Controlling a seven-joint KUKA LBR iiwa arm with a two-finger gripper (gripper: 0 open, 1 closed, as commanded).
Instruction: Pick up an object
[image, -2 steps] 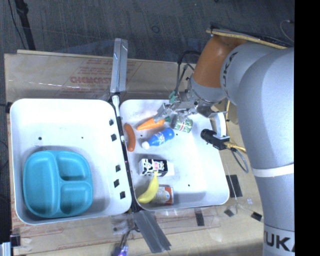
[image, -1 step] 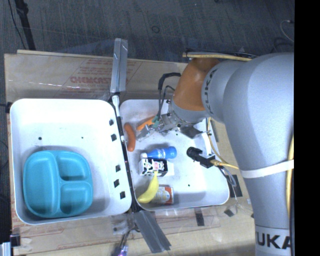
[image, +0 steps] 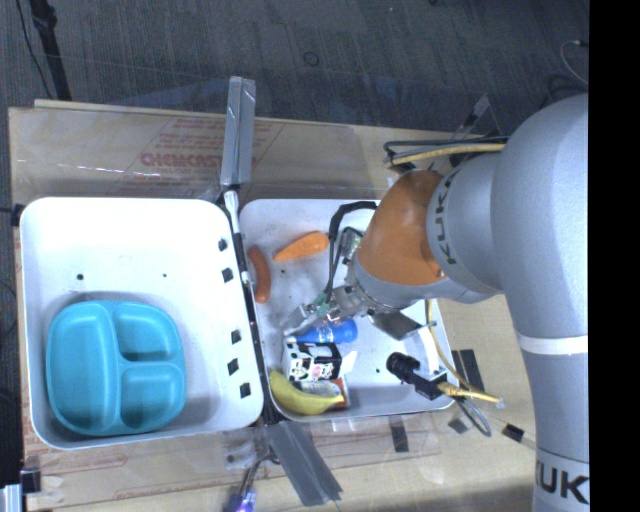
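Taking the right bin as landmark: at its near edge lie a banana and a small printed box. Just beyond, the gripper hangs over a blue object; whether it grips anything, I cannot tell. Farther back lie a sausage and a carrot. Nothing looks lifted yet.

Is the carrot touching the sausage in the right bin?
Apart. The camera view shows bare white bin floor between the carrot and the top end of the sausage.
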